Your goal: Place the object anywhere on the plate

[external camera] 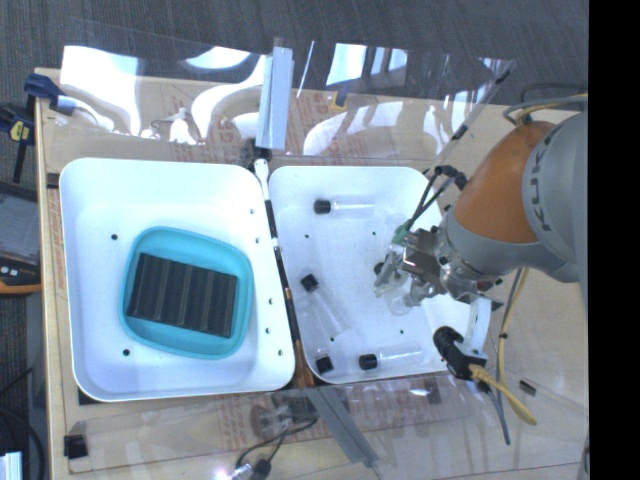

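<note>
A blue plate [186, 293] with a dark ribbed middle lies in the left bin [90, 198]. Several clear tubes with black caps lie in the right bin [350, 183]: one near the far edge [345, 207], one slanted by the left wall [322, 303], and one along the near edge [390, 356]. Another black cap [323, 363] sits in the near left corner. My gripper [393, 280] hangs low over the right part of the right bin, between the far tube and the near one. I see nothing clearly held in it.
The grey arm with its orange band [505, 193] reaches in over the right bin's right wall. A dark divider [278, 268] runs between the two bins. Metal brackets [340, 423] and cables lie on the bench in front.
</note>
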`<state>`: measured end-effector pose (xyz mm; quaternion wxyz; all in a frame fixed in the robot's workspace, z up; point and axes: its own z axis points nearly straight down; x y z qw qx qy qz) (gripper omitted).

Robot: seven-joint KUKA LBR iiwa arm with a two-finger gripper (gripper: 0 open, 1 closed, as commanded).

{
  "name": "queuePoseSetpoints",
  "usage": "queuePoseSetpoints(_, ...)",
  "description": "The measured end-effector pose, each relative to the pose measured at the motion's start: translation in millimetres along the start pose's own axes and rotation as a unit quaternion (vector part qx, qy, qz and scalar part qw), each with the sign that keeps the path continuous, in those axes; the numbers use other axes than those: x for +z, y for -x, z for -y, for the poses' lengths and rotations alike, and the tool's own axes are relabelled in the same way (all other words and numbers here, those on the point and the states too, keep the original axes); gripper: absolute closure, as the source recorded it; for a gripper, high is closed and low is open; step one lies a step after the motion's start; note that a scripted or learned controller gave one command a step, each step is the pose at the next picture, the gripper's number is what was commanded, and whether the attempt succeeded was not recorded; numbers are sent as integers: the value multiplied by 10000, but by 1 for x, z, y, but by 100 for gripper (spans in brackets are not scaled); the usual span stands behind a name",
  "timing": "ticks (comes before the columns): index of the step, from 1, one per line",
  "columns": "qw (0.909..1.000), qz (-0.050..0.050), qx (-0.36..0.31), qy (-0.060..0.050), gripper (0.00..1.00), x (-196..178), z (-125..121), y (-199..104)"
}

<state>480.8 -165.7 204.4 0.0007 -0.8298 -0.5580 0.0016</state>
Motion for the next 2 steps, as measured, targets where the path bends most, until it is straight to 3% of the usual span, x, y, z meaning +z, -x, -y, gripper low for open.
queuePoseSetpoints(1,9967,-8,-807,-16,100,9,40,-85)
queuePoseSetpoints(2,9967,-6,-806,-14,0,9,40,-85)
